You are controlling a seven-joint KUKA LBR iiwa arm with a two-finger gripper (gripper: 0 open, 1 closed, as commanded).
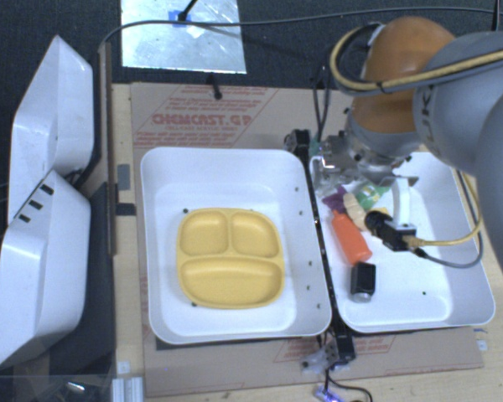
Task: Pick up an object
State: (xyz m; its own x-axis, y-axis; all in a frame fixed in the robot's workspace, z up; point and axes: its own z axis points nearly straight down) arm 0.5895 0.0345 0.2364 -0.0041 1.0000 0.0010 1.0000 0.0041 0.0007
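Orange marker-like object (350, 237) lay in right bin (453, 300), unlifted; we logged gripper (365, 187) low above the cluster, grip state untellable. Yellow tray (230, 256) in left bin (226, 162). Pickup outstanding.

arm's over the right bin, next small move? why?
Probably a short move toward the near side of the right-hand white bin, then straight down. The gripper sits over a tight cluster at the far end: a purple piece, a green piece and the orange carrot-shaped toy. The small black cylindrical object lies apart, an easier target.
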